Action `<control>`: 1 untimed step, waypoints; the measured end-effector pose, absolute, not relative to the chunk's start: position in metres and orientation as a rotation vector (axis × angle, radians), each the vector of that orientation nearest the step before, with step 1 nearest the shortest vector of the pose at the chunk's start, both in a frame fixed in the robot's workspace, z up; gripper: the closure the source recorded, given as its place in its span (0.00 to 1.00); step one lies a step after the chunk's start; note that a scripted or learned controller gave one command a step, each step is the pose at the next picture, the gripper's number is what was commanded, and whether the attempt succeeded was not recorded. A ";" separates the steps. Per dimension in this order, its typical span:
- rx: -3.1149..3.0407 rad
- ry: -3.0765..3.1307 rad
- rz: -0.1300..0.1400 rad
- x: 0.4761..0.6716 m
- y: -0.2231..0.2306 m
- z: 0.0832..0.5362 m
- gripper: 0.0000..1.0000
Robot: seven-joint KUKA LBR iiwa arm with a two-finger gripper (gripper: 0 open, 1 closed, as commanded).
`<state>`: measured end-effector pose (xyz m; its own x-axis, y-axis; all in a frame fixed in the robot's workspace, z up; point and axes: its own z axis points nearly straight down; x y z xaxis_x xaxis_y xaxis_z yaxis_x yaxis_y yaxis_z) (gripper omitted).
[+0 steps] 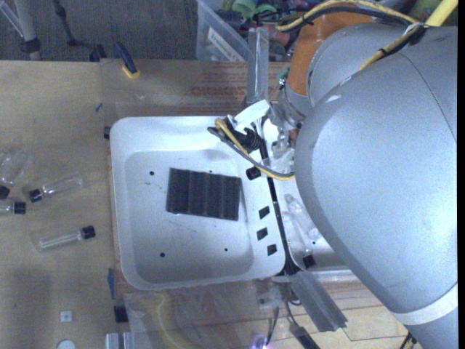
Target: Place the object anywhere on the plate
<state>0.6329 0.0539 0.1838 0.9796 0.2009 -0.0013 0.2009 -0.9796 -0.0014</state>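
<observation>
A dark ribbed rectangular plate point(204, 193) lies flat in the middle of the left white bin point(138, 140), with nothing on it. My gripper point(270, 135) hangs over the divide between the two bins, just beyond the plate's far right corner, and the wrist and cabling largely cover it. A clear, glassy object point(298, 217) shows in the visible strip of the right bin, close to the arm's edge. The big grey arm point(378, 166) hides most of the right bin.
Several clear vials with black caps point(65, 237) lie on the wooden bench left of the bins. A clear tub of colourful items point(240, 9) stands at the back. A blue clip point(129, 67) sits on the bench behind the left bin.
</observation>
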 end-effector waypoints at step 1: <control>-3.127 -0.314 -0.002 0.611 0.127 0.276 1.00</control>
<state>0.6105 0.1275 0.2755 0.9800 0.1988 0.0012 0.1988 -0.9800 0.0008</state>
